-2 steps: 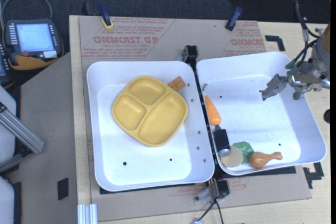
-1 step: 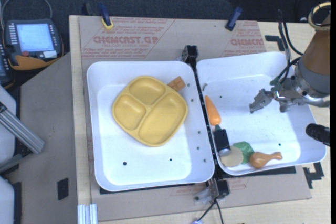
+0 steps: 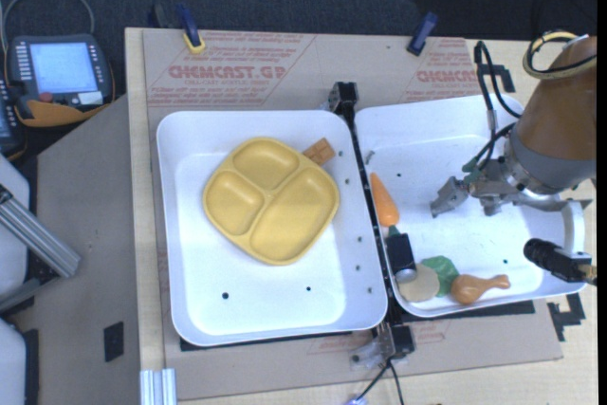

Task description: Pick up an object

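Observation:
My gripper hangs open over the middle of the right bin, with nothing between its fingers. An orange carrot lies along that bin's left wall, to the left of the gripper. Below the carrot sits a black block. At the bin's front edge lie a beige round piece, a green piece and a brown drumstick. All of these are apart from the gripper.
The left bin holds a yellow divided plate with a small brown block at its upper right rim. A black part of the arm juts over the right bin's right side. A pendant lies off the bench at left.

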`<move>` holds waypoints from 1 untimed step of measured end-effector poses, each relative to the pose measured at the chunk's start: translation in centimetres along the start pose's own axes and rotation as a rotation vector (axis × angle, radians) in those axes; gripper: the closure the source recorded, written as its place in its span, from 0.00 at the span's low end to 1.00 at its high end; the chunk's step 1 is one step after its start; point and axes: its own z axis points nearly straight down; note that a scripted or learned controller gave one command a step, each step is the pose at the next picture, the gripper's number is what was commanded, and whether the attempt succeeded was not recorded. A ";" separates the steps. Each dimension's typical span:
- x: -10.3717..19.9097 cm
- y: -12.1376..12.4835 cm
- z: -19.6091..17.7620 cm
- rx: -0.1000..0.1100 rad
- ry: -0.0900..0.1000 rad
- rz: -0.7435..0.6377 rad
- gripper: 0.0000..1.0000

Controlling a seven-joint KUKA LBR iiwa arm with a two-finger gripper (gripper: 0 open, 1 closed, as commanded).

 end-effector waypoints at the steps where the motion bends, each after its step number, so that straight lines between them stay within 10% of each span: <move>1: 0.5 0.3 6.1 0.001 0.001 0.000 0.00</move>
